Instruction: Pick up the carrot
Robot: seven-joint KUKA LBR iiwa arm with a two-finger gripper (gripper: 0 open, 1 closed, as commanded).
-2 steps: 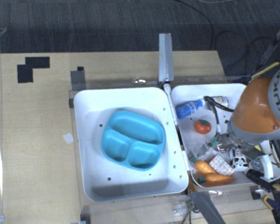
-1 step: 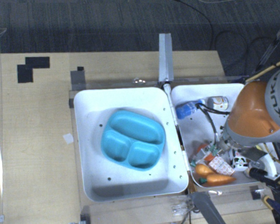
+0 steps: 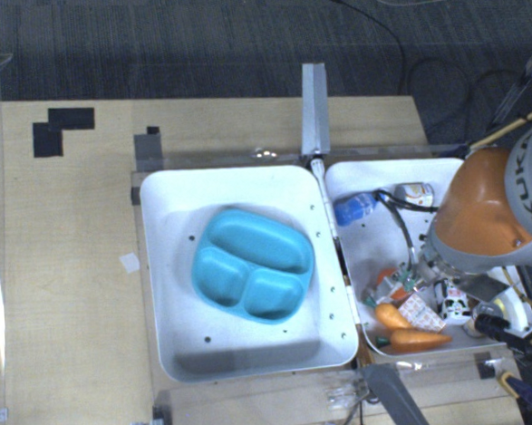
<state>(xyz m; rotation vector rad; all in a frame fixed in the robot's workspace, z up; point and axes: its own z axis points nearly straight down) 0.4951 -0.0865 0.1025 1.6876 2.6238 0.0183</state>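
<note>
An orange carrot lies along the front wall of the right bin. A second, shorter orange piece sits just to its left. My gripper hangs below the orange wrist band, low in the bin, just above and behind both orange pieces. A white packet with a red pattern lies between the gripper and the carrot. The arm's body hides most of the gripper.
The left bin holds a blue divided plate. In the right bin's back part are a blue bottle-like item and a small can. Several small items cluster near the gripper. A black cable runs across the bin.
</note>
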